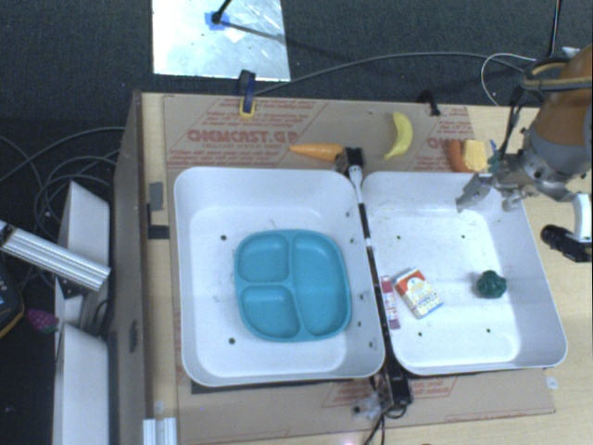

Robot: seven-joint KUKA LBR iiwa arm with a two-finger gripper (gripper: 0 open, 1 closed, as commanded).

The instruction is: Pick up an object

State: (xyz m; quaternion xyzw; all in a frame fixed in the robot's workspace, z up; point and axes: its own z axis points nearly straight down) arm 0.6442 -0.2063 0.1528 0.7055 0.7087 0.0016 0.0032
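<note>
While my gripper (491,193) hangs over the far right corner of the right bin (463,346), its two fingers are spread apart with nothing between them, so I judge the pick not yet begun: reach, close and lift are all left. Below and nearer the camera in this same bin lie my candidates: a small red and white box (416,292) near the middle, and a dark green lump (491,285) just to its right, both well apart from my fingers. The left bin (208,216) holds a blue divided tray (292,284) with nothing in its compartments. Outside the bins, on the cardboard, lie a banana (400,135) and a carrot (315,152).
</note>
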